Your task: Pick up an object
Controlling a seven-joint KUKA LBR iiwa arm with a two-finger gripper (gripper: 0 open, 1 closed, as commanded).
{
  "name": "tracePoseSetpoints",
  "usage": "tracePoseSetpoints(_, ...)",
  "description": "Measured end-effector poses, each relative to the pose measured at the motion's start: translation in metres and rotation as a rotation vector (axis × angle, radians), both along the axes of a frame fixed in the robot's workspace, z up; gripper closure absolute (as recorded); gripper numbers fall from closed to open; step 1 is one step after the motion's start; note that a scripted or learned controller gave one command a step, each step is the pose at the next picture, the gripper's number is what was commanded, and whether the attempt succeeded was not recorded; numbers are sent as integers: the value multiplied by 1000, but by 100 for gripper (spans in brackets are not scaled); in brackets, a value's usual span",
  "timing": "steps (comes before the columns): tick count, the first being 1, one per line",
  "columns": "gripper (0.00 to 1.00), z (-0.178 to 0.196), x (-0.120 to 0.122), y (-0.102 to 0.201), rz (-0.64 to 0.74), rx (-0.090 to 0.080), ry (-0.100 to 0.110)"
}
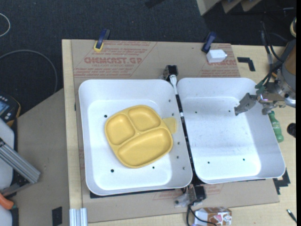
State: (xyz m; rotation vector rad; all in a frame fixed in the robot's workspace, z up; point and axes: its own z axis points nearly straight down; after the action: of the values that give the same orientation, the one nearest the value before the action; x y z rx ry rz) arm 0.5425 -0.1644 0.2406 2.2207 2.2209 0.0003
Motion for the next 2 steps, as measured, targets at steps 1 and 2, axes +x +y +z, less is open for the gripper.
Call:
tracePoseSetpoints(1,0,103,-45,90,11,3,-11)
tracePoseSetpoints(2,0,160,-63,147,7,2,-7)
